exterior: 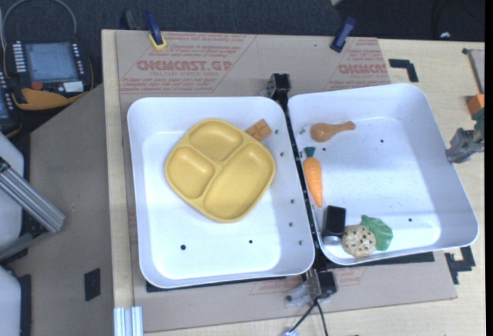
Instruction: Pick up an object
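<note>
One carrot [313,181], one plate [220,169] (yellow).

The surface [115,173] carries a printed cardboard sheet [231,57], held by two clamps [156,38] at its far edge. On the cardboard sit two white bins, left [154,234] and right [431,173], touching side by side.

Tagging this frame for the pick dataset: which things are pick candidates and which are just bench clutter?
Pick candidates:
yellow divided plastic plate
small brown block
tan wooden spoon
orange toy carrot
small black box
speckled round cookie
green leafy toy
gripper, at the right bin's edge

Clutter:
two white bins
teach pendant
blue clamps
</note>
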`<move>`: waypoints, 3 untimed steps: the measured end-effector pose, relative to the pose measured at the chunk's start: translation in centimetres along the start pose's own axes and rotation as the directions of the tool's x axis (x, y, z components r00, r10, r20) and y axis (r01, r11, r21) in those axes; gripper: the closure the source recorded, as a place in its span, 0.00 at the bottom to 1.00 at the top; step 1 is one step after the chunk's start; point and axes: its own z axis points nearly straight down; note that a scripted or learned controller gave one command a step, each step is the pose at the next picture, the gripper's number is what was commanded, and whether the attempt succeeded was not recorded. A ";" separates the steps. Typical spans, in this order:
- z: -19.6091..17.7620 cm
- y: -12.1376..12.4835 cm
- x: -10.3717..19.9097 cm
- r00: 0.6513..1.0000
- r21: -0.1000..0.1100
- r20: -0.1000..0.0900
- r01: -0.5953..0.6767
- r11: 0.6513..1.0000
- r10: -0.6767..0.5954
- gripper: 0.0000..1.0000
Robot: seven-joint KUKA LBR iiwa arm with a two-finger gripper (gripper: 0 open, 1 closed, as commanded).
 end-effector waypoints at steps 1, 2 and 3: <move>0.3 0.2 4.5 1.000 0.009 -0.007 0.003 1.000 -0.003 1.00; 1.0 0.1 10.0 1.000 0.010 -0.007 0.004 1.000 -0.004 1.00; 2.8 0.9 15.0 1.000 0.011 -0.007 0.000 1.000 0.000 1.00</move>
